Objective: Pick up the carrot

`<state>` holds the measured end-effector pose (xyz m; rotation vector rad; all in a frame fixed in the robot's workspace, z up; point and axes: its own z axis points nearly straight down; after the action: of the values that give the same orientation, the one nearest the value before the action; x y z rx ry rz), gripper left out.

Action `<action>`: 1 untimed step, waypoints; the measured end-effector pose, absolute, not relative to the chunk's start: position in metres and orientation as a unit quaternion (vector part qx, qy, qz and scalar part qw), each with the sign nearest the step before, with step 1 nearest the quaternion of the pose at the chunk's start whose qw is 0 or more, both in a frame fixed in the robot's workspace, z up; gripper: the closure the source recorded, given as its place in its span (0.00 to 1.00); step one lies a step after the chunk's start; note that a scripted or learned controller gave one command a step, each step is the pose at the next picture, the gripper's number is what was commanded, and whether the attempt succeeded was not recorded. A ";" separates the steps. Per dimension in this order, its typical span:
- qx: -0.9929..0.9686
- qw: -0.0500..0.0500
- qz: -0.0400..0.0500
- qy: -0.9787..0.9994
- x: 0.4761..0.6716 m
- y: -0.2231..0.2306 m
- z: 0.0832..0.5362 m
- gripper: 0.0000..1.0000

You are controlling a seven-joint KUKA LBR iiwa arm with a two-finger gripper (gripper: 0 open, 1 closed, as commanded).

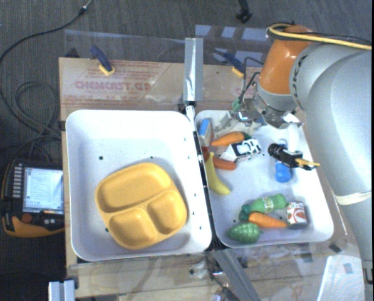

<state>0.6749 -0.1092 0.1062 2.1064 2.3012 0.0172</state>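
The carrot (267, 220), orange and tapered, lies near the front of the right bin (318, 227), between a green bottle (269, 203) and a green vegetable (244, 232). My gripper (242, 115) hangs over the far end of that bin, well away from the carrot. Just below the gripper lies another long orange piece (227, 139). The wrist hides the gripper's tips.
The right bin also holds a red-and-white can (296, 214), a blue piece (282, 172), a black-and-white toy (245, 148), a banana (217, 180), a short orange-red piece (224, 163) and a blue item (203, 129). A yellow divided plate (141, 204) lies in the left bin (86, 137).
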 end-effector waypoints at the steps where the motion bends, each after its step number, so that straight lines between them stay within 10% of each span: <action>1: 0.667 0.005 0.001 0.745 0.628 -0.104 0.089 0.00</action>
<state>0.6276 -0.1038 0.0894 2.0889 2.3338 0.0029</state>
